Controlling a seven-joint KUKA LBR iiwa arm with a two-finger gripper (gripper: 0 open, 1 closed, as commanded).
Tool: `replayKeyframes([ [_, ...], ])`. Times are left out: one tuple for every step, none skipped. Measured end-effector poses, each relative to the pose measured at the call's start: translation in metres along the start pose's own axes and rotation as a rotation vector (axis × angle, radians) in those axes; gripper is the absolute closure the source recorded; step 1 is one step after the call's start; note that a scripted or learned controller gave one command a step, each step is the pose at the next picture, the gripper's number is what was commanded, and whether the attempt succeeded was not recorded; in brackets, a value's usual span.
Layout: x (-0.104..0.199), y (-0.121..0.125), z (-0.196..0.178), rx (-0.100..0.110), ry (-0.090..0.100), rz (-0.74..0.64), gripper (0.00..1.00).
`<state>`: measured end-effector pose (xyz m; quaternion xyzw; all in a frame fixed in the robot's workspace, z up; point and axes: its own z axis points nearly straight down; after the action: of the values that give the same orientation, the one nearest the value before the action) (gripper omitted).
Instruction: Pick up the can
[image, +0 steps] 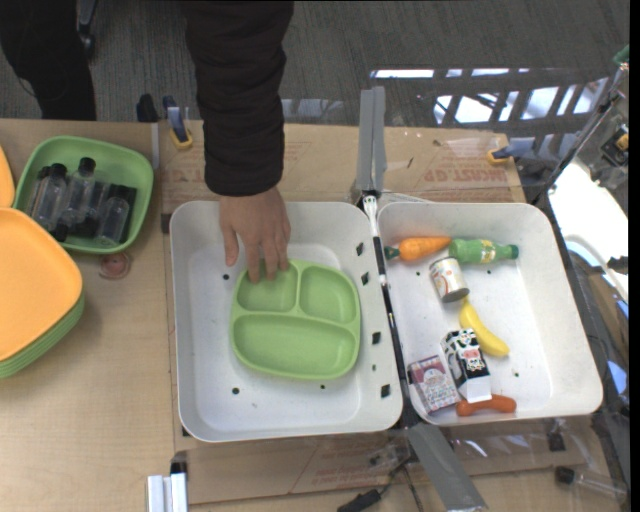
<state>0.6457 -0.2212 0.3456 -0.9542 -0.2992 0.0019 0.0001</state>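
Note:
The can (448, 278) is small and silver with a red-and-white label. It lies on its side in the right bin (560, 300), toward the upper middle. Just above it an orange carrot (420, 246) and a green bottle (483, 251) lie end to end. A yellow banana (484, 333) rests just below and to the right of the can, apart from it.
A black-and-white carton (466, 365), a small red box (432, 385) and a red-orange piece (487, 405) sit at the right bin's front. In the left bin (200, 380) a person's hand (257, 240) rests on a green divided plate (297, 320). A green tray of vials (85, 195) and orange plates (35, 290) stand at far left.

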Motion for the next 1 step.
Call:
replayKeyframes([
  [0.0026,-0.0517,0.1044,0.002,0.0,0.031,1.0],
])
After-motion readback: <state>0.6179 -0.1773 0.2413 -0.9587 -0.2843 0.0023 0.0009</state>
